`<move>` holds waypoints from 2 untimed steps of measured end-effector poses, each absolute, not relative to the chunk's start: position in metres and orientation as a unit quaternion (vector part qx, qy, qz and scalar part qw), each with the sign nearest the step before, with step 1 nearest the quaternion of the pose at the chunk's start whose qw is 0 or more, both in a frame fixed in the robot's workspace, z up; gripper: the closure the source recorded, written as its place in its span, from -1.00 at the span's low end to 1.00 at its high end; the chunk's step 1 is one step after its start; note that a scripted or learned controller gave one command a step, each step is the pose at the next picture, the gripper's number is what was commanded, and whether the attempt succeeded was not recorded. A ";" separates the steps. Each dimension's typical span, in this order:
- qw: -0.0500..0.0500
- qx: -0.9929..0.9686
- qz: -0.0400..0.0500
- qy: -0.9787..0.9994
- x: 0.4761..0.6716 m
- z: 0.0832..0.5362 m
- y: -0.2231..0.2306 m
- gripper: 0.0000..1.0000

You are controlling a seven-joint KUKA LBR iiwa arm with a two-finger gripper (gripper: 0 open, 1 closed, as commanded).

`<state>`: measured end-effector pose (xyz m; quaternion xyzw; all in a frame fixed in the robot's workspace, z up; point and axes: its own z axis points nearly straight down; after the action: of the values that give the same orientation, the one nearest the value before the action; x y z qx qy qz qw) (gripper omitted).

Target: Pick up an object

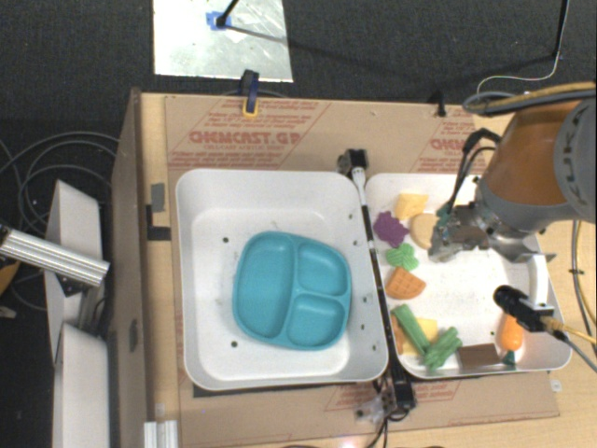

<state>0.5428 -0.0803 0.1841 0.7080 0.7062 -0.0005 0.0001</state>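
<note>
Overhead, two shallow white plastic bins are seen side by side on a brown cardboard-covered bench [280, 129]. The left bin [210, 250] holds a single turquoise plastic divided plate [291, 289], lying flat near its middle with three compartments.

The right bin [466, 292] is crowded with small toy foods. A purple grape-like piece [389, 227] lies near the dividing wall, with a yellow wedge [410, 204] just behind it and a pale tan rounded piece [423, 231] beside them. A small green leafy piece [401, 256] sits just above an orange slice-shaped piece [405, 285]. At the front edge, green stick-shaped pieces [431, 342] lie crossed over a yellow block [426, 326], a dark brown flat bar [480, 355] lies along the rim, and an orange carrot-like piece [510, 334] is partly covered by a black cable fitting [519, 306].

The grey arm with its orange band [532, 161] is reached in from the right, and the two-finger gripper [446, 243] is lowered just beside the tan piece (contact cannot be made out). Whether the fingers are apart or together cannot be told, and nothing is seen between them.
</note>
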 end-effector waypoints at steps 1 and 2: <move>-0.001 0.704 0.000 0.710 0.538 0.184 -0.034 1.00; 0.002 0.704 0.003 0.710 0.612 0.185 -0.004 1.00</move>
<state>0.6124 -0.0042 0.1850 0.7039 0.7103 0.0030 0.0024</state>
